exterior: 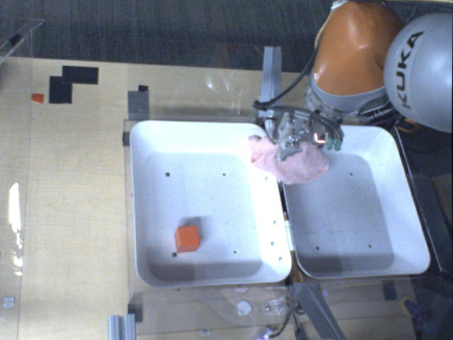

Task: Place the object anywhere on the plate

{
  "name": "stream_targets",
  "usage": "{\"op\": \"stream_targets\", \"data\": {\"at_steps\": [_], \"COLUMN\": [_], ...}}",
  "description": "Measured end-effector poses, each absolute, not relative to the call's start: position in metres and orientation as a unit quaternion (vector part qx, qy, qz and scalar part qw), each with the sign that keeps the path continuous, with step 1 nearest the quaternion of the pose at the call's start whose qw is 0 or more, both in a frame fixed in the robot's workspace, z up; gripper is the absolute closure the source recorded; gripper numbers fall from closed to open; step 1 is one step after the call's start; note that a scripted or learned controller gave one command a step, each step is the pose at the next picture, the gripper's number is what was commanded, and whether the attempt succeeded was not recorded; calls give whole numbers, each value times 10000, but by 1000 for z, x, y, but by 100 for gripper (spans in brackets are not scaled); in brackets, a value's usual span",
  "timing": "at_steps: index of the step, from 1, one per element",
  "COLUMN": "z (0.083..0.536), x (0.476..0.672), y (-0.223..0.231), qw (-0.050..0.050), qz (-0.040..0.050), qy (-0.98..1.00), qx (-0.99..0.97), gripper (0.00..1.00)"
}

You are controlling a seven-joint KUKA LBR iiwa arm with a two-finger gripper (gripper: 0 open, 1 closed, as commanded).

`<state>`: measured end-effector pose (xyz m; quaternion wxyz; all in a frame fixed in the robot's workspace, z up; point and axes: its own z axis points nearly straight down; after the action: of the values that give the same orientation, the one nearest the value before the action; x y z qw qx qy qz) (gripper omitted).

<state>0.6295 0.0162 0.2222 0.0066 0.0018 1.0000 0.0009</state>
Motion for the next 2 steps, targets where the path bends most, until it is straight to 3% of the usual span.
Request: {"op": "stream_targets", "data": {"at_steps": [2], "z": [228], "x": [590], "y": [117], "qw": [55], "qz": [20], "qy": [10000], "qx": [-8], "gripper": [100]}}
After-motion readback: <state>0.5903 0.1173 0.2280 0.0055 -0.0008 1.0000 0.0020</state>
